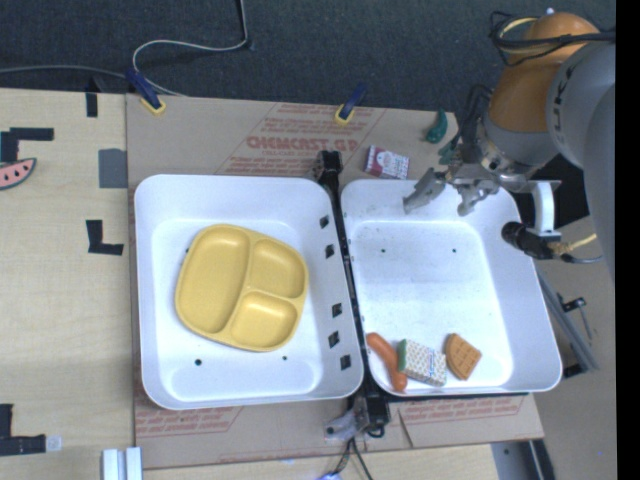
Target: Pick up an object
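Up high, the claw [447, 196] hangs spread wide with nothing in it, because the toy carrot [386, 359], box [424, 363] and cookie [462, 356] lie far off in the right bin [430, 258].

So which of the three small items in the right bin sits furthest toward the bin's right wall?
The tan waffle-like piece. It lies rightmost of the cluster, beside the pale speckled block, with the orange carrot-like piece on the far left.
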Robot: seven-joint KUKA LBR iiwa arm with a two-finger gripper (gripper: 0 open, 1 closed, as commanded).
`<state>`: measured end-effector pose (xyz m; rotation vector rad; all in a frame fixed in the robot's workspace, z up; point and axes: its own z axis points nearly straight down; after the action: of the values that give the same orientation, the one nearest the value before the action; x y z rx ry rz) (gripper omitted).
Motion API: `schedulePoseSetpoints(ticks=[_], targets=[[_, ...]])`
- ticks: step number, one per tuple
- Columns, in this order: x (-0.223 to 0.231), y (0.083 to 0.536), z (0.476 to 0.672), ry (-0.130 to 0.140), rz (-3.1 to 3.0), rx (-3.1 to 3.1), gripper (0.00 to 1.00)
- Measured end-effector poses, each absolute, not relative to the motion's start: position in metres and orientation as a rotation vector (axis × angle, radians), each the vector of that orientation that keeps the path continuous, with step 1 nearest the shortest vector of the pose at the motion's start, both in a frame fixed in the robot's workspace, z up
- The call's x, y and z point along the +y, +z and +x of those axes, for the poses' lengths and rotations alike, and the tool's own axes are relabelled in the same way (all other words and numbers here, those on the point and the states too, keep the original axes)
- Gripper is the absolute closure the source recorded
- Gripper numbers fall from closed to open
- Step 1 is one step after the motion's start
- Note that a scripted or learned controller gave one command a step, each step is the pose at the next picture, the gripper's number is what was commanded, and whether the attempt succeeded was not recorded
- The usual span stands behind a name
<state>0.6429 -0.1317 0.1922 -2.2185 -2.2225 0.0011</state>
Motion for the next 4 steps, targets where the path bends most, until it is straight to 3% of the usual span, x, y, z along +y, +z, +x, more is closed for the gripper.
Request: schedulePoseSetpoints(ticks=[1,2,3,4], targets=[[-0.096,0.099,0.559,0.003,-2.218,-2.219,0.00],[-0.095,0.109,0.559,0.001,-2.218,-2.221,1.00],[-0.032,0.184,0.517,0.000,-2.217,-2.223,1.00],[-0.032,0.193,0.517,0.001,-2.215,-2.223,1.00]])
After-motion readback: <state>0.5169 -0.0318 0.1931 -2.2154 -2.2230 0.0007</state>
